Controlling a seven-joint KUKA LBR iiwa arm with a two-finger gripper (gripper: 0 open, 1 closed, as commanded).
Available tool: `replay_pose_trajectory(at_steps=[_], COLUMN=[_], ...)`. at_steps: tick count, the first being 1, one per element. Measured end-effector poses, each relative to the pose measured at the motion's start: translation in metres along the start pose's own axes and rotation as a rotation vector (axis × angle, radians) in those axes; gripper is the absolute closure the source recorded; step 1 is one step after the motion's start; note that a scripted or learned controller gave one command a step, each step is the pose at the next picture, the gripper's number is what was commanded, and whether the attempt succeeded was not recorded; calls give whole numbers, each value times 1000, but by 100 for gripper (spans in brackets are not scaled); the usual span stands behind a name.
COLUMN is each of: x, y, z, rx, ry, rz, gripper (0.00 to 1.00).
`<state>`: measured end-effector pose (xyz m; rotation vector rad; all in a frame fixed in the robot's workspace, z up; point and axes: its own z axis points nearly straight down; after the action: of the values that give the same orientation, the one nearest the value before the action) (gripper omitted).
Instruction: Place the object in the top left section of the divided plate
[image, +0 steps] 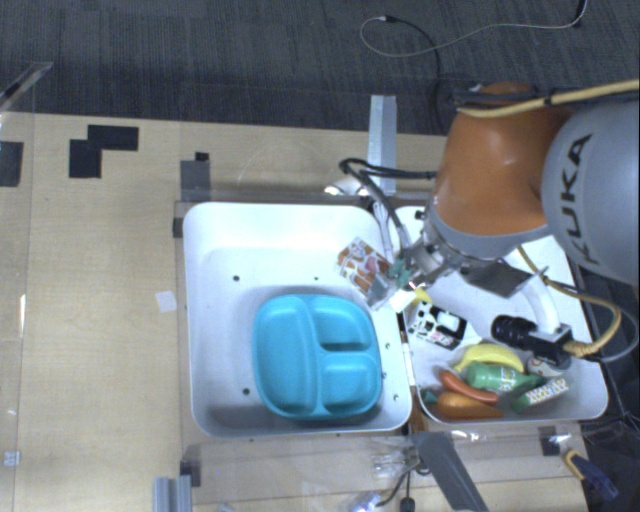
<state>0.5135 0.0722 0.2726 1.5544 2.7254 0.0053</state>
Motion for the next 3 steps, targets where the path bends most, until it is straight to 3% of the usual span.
replay_pose_trajectory(at_steps=[1,2,3], x=[-5,-40,-33], y=[42,76,97], z=[16,39,87], rx=[-2,-3,-4], ry=[-1,-2,-1], rz=[-424,-928,-1393], gripper=[100,100,100])
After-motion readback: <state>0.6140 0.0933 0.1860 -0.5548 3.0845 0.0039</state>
